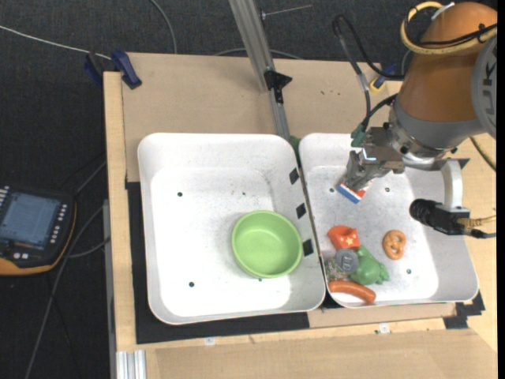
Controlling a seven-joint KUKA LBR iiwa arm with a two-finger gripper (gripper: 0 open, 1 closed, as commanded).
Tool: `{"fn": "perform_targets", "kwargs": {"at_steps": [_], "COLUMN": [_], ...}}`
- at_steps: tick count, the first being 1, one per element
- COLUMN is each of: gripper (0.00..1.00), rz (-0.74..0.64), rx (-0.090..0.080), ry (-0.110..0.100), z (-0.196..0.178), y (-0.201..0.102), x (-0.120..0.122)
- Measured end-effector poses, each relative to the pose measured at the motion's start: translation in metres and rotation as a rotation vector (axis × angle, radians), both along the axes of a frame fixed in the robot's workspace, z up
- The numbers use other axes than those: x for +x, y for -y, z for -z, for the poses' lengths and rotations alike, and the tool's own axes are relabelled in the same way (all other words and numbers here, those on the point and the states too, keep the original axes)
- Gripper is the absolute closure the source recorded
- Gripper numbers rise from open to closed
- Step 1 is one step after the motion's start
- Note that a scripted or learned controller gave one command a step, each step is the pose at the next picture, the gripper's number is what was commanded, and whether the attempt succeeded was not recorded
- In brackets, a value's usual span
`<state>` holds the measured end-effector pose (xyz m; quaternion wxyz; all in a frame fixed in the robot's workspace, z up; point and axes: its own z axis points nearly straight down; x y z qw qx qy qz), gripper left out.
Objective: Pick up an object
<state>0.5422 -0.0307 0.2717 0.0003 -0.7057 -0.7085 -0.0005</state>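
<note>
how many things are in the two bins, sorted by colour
green: 2, the bowl in the left bin and a toy in the right bin
orange or red: 3, a block, a pretzel-shaped piece and a sausage-shaped piece
grey: 1, a round piece
white with red and blue: 1, a small item at the gripper
total: 7

Single fixed cam, mounted above the table (213, 93), looked down at a slant. Mid-range: both bins, left (197, 164) and right (442, 267), fit in frame with floor (55, 93) around. Arm (446, 69) came in from the frame's right.
</note>
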Motion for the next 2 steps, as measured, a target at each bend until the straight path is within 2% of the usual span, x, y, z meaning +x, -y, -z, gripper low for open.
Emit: {"fn": "perform_targets", "kwargs": {"at_steps": [1, 2], "gripper": [1.0, 1.0], "rz": [-0.001, -0.001], "rx": [0.0, 0.0], "ry": [0.0, -0.002], "z": [-0.001, 0.022], "y": [-0.054, -0.11], "x": [0.003, 0.003]}}
